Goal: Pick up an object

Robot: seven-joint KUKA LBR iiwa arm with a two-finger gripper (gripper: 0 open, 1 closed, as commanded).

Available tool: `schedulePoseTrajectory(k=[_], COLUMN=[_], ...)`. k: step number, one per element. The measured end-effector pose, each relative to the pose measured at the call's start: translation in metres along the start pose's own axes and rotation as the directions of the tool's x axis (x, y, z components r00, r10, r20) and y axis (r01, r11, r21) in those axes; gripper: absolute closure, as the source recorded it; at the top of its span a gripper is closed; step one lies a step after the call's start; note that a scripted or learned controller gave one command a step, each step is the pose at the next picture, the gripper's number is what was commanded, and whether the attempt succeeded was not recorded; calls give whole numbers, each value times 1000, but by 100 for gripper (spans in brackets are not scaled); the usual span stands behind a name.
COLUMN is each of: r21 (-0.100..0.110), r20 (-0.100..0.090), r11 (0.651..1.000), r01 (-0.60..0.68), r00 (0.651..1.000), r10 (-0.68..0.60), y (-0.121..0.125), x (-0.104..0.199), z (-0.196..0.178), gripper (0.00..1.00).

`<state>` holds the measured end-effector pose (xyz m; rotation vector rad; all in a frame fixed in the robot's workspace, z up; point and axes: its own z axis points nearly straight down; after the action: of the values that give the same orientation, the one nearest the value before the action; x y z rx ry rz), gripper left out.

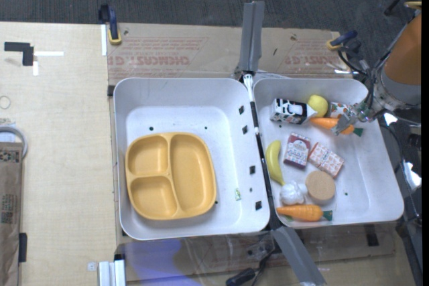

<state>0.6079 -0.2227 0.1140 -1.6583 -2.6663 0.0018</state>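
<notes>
The right bin (375, 177) holds several toy foods: a black-and-white carton (289, 110), a yellow lemon (318, 105), a small carrot (324, 122), a banana (273, 161), two red boxes (297, 149) (326, 159), a tan round disc (320, 186), a white garlic bulb (291, 193) and a bigger carrot (301, 213). My gripper (351, 122) reaches in from the right and sits low at the bin's back right, right beside the small carrot's tip and a colourful small item (340, 110). Whether it grips anything is not visible.
The left bin (134, 104) holds a yellow divided plate (171, 174). A grey divider post (251, 37) rises between the bins at the back. Cables and clamps (345, 42) lie behind the right bin. Cardboard lines the bench behind both bins.
</notes>
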Motion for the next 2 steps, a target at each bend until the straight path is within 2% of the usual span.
schedulePoseTrajectory(k=[1,2], r21=[-4,1], r20=[1,-2], r11=[993,997], r01=[-119,-76], r00=[993,997], r10=[119,76], y=[-46,-60], x=[24,41], z=[23,22], gripper=[100,100])
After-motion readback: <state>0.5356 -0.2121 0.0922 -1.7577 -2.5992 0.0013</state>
